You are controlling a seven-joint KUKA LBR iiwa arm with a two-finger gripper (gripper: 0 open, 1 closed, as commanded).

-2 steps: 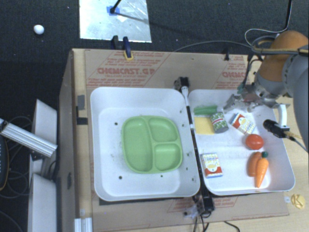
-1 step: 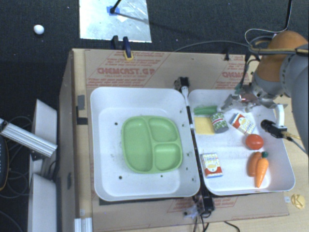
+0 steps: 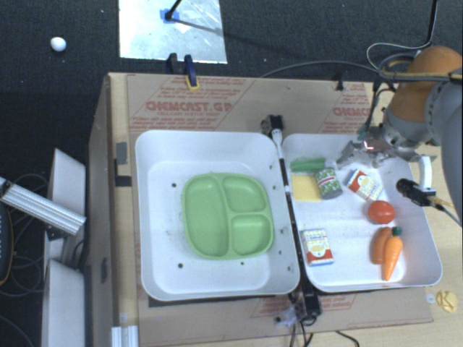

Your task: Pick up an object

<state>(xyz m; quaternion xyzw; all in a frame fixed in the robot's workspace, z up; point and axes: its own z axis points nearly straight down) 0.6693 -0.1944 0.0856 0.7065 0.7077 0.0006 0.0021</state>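
In the camera view, the pincer (image 3: 359, 151) hangs over the far right part of the right bin (image 3: 427, 270), below the grey arm (image 3: 441, 114) with its orange band. Its metal fingers appear spread moderately wide with nothing between them, though glare there blurs the detail.

The nearest candidate is the small red and white box (image 3: 364, 185), lying just toward the near side of the pincer and slightly to the right in this view, apart from the fingertips. Its long axis runs on a diagonal across the bin floor, so a grip would probably need the fingers turned to close across its short side.

Other things crowd nearby. The green can (image 3: 329, 183) sits just left of the box, with a yellow block (image 3: 305, 189) beside it and a long green piece (image 3: 308, 165) lying across the far edge. A tomato (image 3: 381, 212) rests just near of the box, and a carrot (image 3: 391, 255) with an orange piece beside it lies nearer the front. A second small carton (image 3: 316, 246) lies flat toward the front left of this bin, well apart from the pincer.

The can is the likeliest obstacle, as a descending finger could nudge it. The left bin (image 3: 163, 157) holds a green divided plate (image 3: 228, 215), well away on the tabletop (image 3: 217, 103).
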